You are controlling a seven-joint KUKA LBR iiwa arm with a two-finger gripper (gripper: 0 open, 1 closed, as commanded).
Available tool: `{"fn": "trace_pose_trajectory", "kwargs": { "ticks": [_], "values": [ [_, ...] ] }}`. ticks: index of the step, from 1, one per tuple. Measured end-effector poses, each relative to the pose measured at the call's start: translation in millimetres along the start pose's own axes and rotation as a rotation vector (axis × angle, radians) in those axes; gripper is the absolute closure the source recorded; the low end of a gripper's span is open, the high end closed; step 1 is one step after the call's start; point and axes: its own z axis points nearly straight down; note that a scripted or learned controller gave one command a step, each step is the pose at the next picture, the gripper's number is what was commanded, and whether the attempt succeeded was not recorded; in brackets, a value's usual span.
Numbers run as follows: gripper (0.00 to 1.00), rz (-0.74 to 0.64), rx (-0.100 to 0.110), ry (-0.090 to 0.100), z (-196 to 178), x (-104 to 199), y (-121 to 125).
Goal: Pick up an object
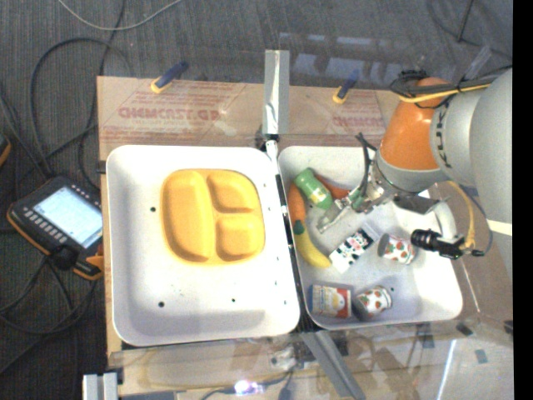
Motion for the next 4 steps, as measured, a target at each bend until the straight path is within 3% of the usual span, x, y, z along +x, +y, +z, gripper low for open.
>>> {"fn": "trace_pose_trajectory", "kwargs": {
  "ticks": [1, 2, 3, 4],
  "values": [
    [0.0, 0.04, 0.003, -0.003, 5, -2, 45],
    [1.0, 0.035, 0.013, 0.001, -3, -1, 44],
    [1.0, 0.073, 0.001, 0.001, -89, 43, 87],
    [1.0, 0.103, 0.004, 0.003, -88, 70, 105]
  ]
}}
